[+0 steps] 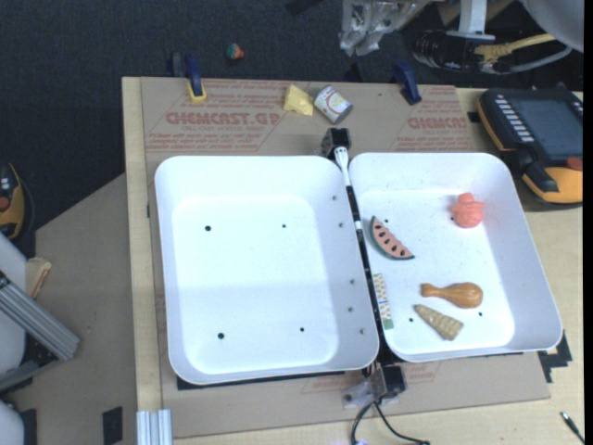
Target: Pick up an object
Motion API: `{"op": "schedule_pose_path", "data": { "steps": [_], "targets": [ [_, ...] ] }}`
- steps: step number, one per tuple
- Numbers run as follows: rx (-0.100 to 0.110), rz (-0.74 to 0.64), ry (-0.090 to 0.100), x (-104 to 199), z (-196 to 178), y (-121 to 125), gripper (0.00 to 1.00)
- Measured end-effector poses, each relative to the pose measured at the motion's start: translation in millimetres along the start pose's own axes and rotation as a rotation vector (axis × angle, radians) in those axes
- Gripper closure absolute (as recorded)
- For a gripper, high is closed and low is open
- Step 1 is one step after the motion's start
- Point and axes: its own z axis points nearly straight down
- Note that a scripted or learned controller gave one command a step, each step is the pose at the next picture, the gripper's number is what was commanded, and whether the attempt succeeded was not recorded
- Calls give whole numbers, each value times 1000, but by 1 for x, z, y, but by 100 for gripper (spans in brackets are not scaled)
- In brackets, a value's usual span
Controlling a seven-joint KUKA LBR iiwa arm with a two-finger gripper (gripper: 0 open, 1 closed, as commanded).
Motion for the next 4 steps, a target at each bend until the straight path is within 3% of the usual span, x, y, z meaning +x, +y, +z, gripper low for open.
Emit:
{"op": "schedule_pose_path", "data": {
  "steps": [1,2,3,4],
  "targets": [
    [27,1,-3,56,29,-23,100],
    [28,4,-5,101,101,-2,100],
    [18,5,-3,117,60,-24,100],
    [28,7,-6,112,84,-67,100]
  ]
}}
